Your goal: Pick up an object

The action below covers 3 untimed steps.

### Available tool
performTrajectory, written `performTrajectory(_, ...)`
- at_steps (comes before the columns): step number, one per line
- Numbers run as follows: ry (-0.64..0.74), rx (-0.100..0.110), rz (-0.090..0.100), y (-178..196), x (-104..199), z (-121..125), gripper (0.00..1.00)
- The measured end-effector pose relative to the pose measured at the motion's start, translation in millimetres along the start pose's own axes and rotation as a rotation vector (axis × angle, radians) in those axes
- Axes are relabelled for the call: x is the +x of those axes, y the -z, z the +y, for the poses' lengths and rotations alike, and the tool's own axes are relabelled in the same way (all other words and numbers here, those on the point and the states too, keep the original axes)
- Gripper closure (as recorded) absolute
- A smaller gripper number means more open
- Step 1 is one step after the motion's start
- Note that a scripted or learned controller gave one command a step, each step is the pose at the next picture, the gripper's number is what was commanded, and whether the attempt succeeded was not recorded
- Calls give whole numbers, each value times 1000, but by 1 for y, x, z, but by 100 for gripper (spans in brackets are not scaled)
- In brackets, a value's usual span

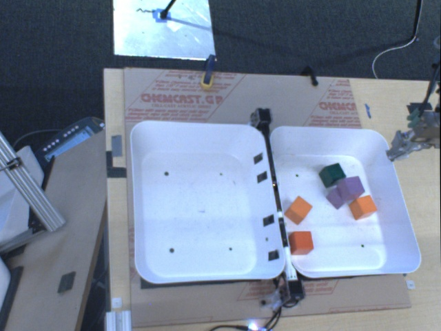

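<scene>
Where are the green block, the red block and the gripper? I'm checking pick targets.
green block (332, 174), camera view, on its top face
red block (301, 242), camera view, on its top face
gripper (402, 147), camera view, at its tip

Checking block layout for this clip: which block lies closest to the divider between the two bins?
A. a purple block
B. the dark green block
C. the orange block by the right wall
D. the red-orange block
D: the red-orange block sits nearest the divider in the right bin.

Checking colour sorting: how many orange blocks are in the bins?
3, all in the right bin: one mid-left, one near the front-left, one beside the purple blocks.
</scene>
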<state>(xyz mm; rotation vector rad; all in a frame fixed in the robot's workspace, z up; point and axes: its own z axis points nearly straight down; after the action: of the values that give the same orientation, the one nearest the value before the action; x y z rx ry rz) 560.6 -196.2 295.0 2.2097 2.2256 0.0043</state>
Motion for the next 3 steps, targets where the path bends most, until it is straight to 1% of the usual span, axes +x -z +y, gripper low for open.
performTrajectory(1,2,-17,-2,195,63,-29,100)
performTrajectory(2,-9,4,0,166,24,-52,100)
performTrajectory(3,-7,1,-2,148,-4,3,100)
